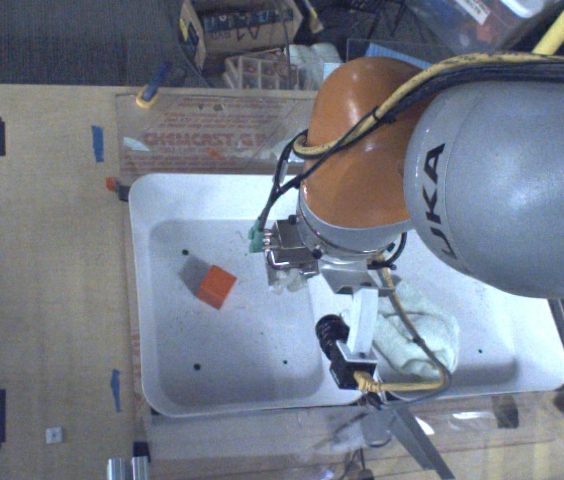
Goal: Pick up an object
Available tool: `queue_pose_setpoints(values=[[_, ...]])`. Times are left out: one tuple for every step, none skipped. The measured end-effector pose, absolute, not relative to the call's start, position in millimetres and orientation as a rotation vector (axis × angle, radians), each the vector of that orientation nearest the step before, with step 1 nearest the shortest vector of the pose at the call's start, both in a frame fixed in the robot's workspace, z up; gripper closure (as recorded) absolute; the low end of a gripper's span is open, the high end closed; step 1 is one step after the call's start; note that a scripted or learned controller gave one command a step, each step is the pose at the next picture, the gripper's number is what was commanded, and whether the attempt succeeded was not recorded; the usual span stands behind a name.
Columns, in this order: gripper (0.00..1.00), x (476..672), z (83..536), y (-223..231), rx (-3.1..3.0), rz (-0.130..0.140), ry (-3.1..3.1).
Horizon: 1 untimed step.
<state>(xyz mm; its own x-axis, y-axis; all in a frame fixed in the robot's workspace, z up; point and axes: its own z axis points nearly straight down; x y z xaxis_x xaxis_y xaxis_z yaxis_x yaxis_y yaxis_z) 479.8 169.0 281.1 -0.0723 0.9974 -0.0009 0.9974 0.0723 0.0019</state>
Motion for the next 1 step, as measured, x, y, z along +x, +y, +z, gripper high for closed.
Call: queue_pose_setpoints(values=[[1.00, 516.8, 203.7, 182.5, 2.128, -0.004, 2.314]])
